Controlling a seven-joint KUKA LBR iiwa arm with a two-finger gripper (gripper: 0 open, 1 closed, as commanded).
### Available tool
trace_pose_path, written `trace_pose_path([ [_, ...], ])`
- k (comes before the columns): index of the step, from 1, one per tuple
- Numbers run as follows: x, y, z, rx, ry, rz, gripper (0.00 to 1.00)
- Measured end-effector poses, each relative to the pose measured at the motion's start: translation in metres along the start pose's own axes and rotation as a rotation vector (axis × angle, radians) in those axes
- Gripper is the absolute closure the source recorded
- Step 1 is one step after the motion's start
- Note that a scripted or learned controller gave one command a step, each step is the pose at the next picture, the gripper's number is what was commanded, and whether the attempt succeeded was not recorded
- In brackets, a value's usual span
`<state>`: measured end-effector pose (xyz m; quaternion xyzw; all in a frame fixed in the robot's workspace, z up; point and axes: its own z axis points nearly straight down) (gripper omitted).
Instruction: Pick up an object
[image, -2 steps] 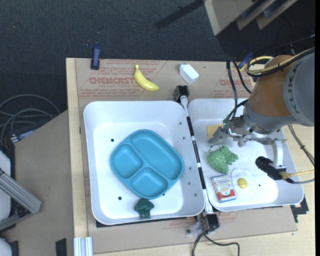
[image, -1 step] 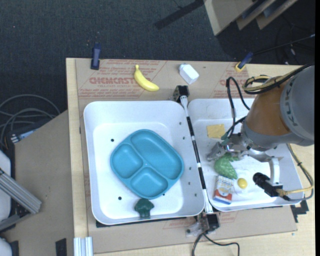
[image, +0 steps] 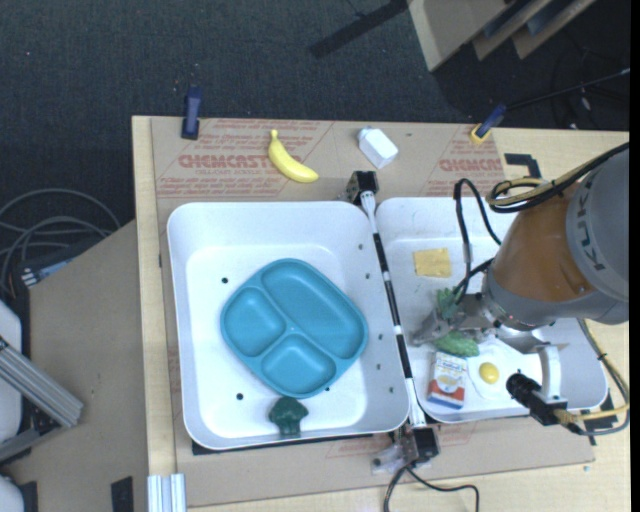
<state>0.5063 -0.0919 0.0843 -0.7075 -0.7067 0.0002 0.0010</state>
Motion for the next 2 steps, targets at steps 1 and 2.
trace_pose_path([
  [1,0.0,0.002,-0.012,-0.008,-0.001,0.0,1.0],
  [2,0.075,0.049,-0.101,-0.003,0.0,-0.002,1.0],
])
